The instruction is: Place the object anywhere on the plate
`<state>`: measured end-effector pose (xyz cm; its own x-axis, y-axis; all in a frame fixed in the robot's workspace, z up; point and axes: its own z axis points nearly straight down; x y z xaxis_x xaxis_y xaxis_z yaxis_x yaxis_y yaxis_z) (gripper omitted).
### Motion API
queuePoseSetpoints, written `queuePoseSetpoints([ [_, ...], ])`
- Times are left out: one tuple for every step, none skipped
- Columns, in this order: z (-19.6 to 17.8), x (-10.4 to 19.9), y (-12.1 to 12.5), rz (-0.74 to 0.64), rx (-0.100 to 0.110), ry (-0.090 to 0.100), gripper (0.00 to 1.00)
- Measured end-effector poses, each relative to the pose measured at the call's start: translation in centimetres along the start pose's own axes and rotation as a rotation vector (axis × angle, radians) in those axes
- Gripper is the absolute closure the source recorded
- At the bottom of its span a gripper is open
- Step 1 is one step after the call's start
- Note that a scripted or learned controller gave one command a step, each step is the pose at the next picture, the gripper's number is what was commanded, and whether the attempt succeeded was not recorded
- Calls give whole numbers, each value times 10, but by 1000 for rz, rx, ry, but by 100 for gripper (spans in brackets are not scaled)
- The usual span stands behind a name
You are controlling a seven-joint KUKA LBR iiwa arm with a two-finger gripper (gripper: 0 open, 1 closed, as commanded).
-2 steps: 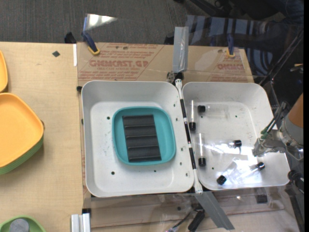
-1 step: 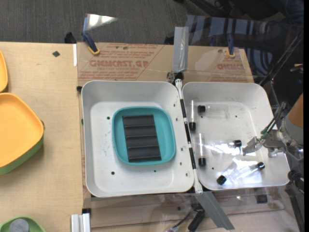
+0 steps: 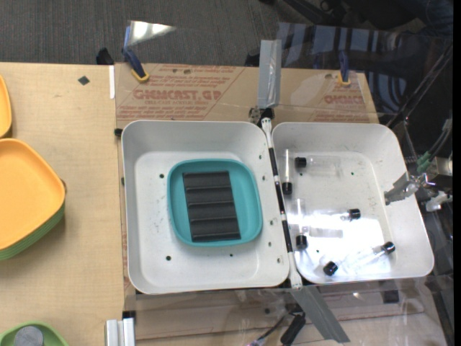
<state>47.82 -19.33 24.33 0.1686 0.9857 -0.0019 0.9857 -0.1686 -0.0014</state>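
- The teal plate [image 3: 215,202] is sitting in the middle of the left bin [image 3: 144,193], with a dark ridged insert covering its centre
- The objects to move are lying in the right bin [image 3: 374,139]: several clear tubes with black caps, scattered across its floor to the right of the plate
- One tube [image 3: 333,215] is lying roughly crosswise in the middle of that bin, its black cap pointing away from the plate; another [image 3: 371,254] is lying near the bin's front right corner, tilted, its cap on the right end
- The gripper [image 3: 407,188] is hovering at the right bin's far right rim, on the side away from the plate; I cannot tell how it is set, as it is too small and cluttered to read
- Judging from this, the tubes are lying to the gripper's left, between it and the plate, so picking one is probably meaning a short reach leftward and down
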Motion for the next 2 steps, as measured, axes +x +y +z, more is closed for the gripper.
queuePoseSetpoints([
  [-135,11,1,49,1,-1,0],
  [-197,-12,31,161,2,-1,0],
])
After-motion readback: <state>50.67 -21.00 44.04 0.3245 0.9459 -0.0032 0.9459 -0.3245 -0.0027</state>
